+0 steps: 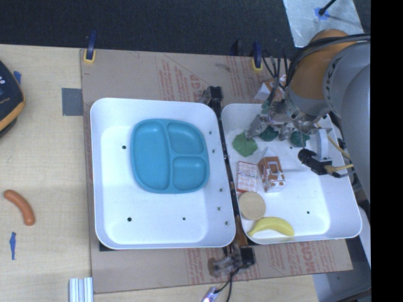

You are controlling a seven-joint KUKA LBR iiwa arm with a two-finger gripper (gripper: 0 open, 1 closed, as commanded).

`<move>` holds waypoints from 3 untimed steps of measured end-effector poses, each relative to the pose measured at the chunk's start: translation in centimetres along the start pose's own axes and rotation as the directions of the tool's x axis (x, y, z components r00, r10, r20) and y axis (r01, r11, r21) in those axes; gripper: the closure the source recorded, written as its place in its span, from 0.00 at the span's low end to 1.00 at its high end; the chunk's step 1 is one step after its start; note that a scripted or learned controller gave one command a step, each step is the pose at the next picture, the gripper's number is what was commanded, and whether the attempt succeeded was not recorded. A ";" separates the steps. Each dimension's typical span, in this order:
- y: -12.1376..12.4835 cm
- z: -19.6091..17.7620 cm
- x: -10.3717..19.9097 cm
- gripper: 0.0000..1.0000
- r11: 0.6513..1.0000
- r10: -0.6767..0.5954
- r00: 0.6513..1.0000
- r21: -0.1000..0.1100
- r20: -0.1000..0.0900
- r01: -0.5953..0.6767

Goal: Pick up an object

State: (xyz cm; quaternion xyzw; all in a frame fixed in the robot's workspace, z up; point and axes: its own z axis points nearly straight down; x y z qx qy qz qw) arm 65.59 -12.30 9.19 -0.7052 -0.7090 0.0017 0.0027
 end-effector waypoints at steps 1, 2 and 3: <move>0.0 0.0 0.6 0.00 1.000 0.000 1.000 0.001 0.000 0.000; 0.0 0.0 -1.3 0.00 1.000 0.003 1.000 -0.004 0.002 -0.003; 0.0 -0.1 -2.8 0.00 1.000 0.004 1.000 -0.005 0.002 -0.004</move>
